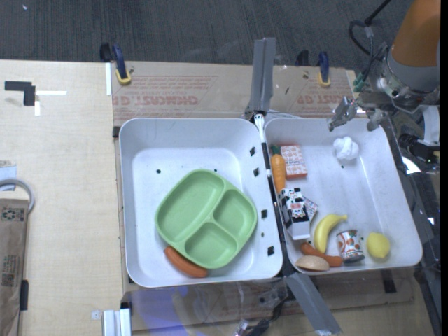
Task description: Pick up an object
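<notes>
Your gripper (355, 112) hangs over the far right corner of the right bin (402, 187), and I cannot tell how it stands or whether it has hold of anything. The nearest thing to it is the white lump (344, 148), soft and crumpled-looking, just below and slightly left of the gripper in the picture, lying apart from everything else on bare bin floor. It has no clear long axis, so approach angle should matter little. The other candidates lie well apart from the gripper: a carrot (278, 173) and a red-and-white box (293, 161) along the left wall, and crowded at the near edge a curved, smooth banana (326, 229), a small can (349, 246) and a round lemon (378, 245). In the left bin (140, 187) a green divided plate (205, 218) of hard plastic rests partly over a sausage (185, 262).
</notes>
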You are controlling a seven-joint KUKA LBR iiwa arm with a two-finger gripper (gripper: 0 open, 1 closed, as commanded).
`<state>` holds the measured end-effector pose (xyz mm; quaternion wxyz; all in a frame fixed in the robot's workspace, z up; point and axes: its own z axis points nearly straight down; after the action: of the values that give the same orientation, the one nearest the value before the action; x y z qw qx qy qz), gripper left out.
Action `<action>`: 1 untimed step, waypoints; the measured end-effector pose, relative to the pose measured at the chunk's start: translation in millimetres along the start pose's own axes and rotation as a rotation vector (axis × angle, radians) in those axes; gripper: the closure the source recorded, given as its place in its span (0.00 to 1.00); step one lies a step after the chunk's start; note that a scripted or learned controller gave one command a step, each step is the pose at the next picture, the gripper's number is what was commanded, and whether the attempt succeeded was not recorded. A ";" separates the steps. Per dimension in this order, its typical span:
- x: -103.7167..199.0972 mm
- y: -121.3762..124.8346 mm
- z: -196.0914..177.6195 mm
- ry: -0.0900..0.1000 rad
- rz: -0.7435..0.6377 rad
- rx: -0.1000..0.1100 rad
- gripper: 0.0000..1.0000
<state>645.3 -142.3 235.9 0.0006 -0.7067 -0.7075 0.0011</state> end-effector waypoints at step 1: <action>-51.1 4.0 119.7 0.000 -0.178 -0.001 0.00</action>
<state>649.1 -193.4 116.2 0.0002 -0.6411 -0.7675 0.0007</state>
